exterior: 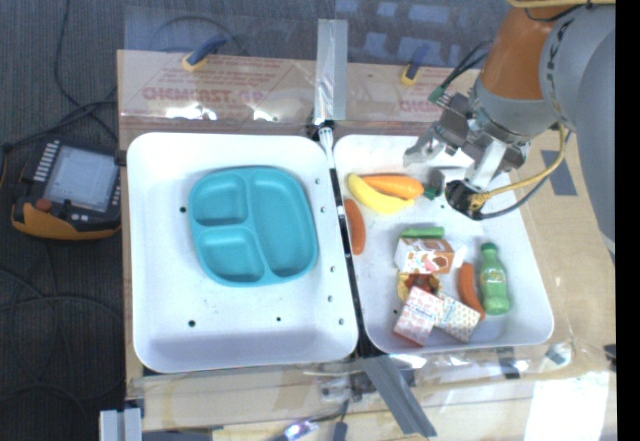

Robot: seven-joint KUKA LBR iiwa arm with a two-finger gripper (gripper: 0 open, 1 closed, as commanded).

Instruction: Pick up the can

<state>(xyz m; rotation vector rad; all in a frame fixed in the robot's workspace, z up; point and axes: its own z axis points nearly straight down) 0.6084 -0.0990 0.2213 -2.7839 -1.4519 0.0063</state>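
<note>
Arm [545,39]: grey with orange band, reaching in from the right over the right bin's far end.
Table [572,229]: tan, bearing two white bins side by side.
Left bin [160,309]: holding a teal three-compartment plate [250,224].
Right bin [530,319]: crowded with toy food.
Claw [440,157]: above the far part of the right bin, just right of the banana; opening cannot be told.
Banana [372,194]: yellow, near the far left corner, an orange piece [398,185] lying on it.
Green bottle [493,279]: at the right side, beside an orange stick [468,287].
Fruit-print pack [425,254]: mid-bin, green-topped.
Can: somewhere among these; cannot tell which.
</note>
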